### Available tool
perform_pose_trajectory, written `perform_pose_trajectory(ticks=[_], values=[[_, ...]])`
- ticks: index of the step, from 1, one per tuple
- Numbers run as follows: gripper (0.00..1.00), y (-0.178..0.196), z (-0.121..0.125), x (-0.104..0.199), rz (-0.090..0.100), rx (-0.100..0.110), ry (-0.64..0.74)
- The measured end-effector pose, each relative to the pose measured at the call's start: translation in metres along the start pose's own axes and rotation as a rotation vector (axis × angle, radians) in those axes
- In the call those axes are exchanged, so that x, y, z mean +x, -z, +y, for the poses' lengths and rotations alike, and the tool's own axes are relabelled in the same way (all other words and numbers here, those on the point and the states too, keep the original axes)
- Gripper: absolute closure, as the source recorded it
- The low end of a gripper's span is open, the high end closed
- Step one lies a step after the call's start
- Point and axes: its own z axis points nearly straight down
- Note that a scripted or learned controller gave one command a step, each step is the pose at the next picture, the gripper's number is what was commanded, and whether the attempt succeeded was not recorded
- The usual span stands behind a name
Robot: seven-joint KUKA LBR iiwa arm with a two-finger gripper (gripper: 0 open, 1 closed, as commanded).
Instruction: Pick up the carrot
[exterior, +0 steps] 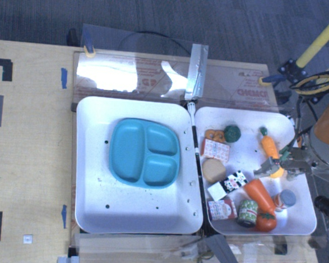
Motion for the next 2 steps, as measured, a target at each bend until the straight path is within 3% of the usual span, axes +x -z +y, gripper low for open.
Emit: perform_pose_trajectory(ticks=[1, 2], values=[[0.00, -0.089, 0.046, -0.052, 0.004, -0.011, 0.140], [0.00, -0.097, 0.105, -0.055, 0.007, -0.011, 0.263]])
